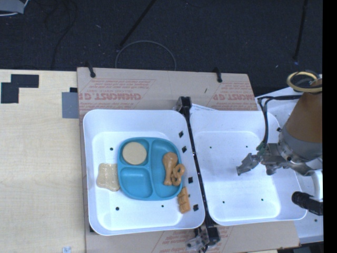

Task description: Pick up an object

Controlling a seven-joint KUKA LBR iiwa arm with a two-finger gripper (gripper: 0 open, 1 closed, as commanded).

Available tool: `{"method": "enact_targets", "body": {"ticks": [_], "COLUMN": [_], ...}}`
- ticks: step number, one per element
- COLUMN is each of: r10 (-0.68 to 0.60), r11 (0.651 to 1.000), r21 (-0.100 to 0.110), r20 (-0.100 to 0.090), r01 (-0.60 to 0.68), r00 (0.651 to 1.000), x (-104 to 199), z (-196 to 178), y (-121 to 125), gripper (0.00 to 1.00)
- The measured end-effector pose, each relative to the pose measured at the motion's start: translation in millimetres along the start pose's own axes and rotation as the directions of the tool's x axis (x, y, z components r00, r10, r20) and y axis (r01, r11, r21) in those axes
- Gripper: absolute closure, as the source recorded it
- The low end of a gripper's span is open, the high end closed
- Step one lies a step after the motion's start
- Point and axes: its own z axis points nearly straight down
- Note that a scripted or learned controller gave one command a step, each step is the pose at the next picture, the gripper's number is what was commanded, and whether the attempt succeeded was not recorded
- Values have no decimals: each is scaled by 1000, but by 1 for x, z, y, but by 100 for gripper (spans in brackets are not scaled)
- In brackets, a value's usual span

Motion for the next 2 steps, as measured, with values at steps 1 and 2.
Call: {"method": "enact_targets", "body": {"ticks": [1, 2], "r10": [-2, -3], "r11": [1000, 1000], "r21": [-12, -10], "r20": [2, 1], "r01": [2, 3], "r00": [1000, 1000], "x": [0, -4], "z": [-6, 38], "y": [3, 4], "gripper": [0, 0]}}
